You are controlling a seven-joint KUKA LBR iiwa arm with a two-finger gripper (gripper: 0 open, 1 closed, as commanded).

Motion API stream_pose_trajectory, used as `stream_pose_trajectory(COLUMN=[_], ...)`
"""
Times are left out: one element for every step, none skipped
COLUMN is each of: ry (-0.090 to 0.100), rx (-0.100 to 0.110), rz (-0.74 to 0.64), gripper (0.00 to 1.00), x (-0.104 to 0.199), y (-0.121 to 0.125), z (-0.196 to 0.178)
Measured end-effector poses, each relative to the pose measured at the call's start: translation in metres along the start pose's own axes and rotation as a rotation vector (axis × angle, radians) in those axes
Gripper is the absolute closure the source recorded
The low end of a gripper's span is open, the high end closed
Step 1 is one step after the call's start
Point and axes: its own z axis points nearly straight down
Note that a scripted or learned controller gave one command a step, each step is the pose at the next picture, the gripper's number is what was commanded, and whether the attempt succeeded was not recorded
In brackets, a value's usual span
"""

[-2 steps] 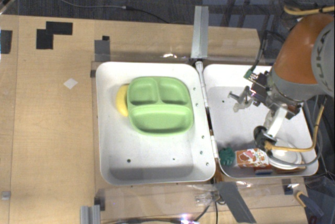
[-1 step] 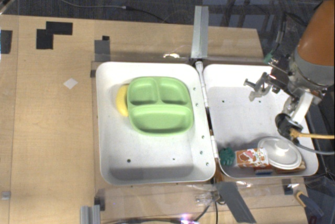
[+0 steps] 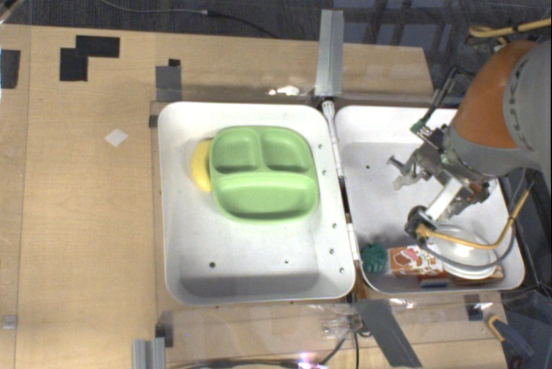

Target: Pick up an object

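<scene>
Closest to me, along the near wall of the right bin (image 3: pixel 371 178), three things sit crowded in a row. There is a small teal thing (image 3: pixel 373 257) in the corner, a red carton (image 3: pixel 414 260) lying flat just beside it, and a white dish (image 3: pixel 473 269) touching the carton and partly covered by the arm (image 3: pixel 509 113). Any of them would do as the object to pick up. Pressed against the wall and each other as they are, I'd judge there is little room to come down around one cleanly. Just beyond them the gripper (image 3: pixel 402 172) hangs over bare white floor in the middle of that bin, tilted, with nothing in it. From here I cannot tell whether its jaws are apart or together. It looks to me like a reach is only being lined up, with no grasp made yet. Across the divider, the left bin (image 3: pixel 172 186) holds a green divided plate (image 3: pixel 263 171) lying flat towards its far half. A yellow thing (image 3: pixel 200 165) pokes out from under the plate's left edge, too hidden to name. The plate is broad and shallow, awkward for a two-finger grip, and what lies beneath is blocked. Farther back, a metal post (image 3: pixel 328 48) stands where the bins meet, and black tape marks (image 3: pixel 86 57) dot the bench (image 3: pixel 78 186).
</scene>
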Motion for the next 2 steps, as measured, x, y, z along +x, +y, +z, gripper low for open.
stream_pose_trajectory(ry=[0.005,0.001], rx=[-0.008,-0.004], rz=[-0.314,-0.493], gripper=[0.00,0.00], x=[0.011,-0.022], y=[0.026,0.058], z=[0.095,0.023])
